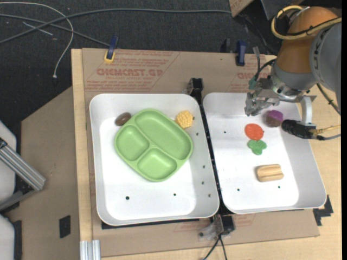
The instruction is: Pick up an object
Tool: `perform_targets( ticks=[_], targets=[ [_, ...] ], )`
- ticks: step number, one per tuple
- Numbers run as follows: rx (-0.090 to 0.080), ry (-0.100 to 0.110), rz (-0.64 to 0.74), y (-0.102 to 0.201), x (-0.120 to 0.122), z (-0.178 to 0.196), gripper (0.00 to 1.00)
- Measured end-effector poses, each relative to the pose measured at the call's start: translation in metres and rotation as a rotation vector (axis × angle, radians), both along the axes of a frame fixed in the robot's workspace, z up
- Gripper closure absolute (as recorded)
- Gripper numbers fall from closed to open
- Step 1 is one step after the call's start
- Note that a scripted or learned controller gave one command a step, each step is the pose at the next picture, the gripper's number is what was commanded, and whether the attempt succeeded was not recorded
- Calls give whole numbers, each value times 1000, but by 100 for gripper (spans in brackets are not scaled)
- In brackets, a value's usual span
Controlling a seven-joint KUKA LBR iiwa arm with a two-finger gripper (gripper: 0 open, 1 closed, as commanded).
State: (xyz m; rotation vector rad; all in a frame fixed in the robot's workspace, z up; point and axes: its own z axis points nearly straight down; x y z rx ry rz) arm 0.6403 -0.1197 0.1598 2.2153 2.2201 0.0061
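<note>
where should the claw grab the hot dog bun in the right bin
Take the bun across its short width, at the middle, coming straight down from above. It lies flat and long, running left to right, with bare bin floor on both long sides, so the fingers have room there. The broccoli sits apart above it.

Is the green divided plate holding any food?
Empty: all three compartments of the green plate show bare green; the corn piece and brown piece lie outside its rim.

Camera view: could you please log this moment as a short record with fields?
left bin: green divided tray, brown piece and yellow piece beside it
right bin: red piece, green piece, tan bun, purple piece
tool: above the right bin's far end, left of the purple piece
holding: nothing seen
</note>
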Motion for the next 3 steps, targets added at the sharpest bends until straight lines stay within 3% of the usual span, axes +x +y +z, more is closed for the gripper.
perform_targets(
  ticks=[1,2,3],
  targets=[
    [-1,-2,-1,-2,6,65,100],
    [0,0,-1,-2,7,105,100],
    [4,11,2,49,-22,91,100]
  ],
)
